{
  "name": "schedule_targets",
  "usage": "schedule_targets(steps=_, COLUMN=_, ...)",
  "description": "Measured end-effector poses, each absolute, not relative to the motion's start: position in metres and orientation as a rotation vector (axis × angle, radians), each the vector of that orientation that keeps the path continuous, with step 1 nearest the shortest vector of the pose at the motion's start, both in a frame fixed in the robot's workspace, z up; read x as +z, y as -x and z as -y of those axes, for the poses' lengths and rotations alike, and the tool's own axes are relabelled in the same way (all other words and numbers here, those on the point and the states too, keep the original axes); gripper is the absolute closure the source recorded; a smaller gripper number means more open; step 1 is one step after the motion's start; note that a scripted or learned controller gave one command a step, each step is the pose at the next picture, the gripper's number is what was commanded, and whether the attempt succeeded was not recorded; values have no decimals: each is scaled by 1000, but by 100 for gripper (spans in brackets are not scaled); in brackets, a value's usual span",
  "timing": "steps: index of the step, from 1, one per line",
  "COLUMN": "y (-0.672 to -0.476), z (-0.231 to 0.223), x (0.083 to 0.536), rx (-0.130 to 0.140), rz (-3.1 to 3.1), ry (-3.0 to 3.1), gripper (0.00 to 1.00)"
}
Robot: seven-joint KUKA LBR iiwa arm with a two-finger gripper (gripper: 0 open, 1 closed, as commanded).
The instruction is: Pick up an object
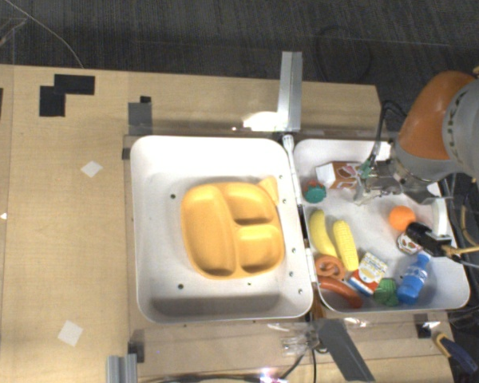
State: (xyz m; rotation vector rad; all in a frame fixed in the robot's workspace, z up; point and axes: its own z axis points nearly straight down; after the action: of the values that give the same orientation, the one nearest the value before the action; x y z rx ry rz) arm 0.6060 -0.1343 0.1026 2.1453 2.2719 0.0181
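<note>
Banana lies lengthwise in right bin, below-left of gripper hovering near top wall; grip state cannot be told.

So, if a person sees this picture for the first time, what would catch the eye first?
Probably the big yellow plastic divided tray lying in the left white bin. Next, the crowded right white bin, with a yellow toy corn cob, an orange ball and a blue bottle.
</note>
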Motion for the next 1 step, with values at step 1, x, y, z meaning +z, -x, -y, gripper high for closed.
schedule_targets(steps=1, y=-613, z=183, x=89, rx=9, rz=-1859, ry=-2522, gripper=100)
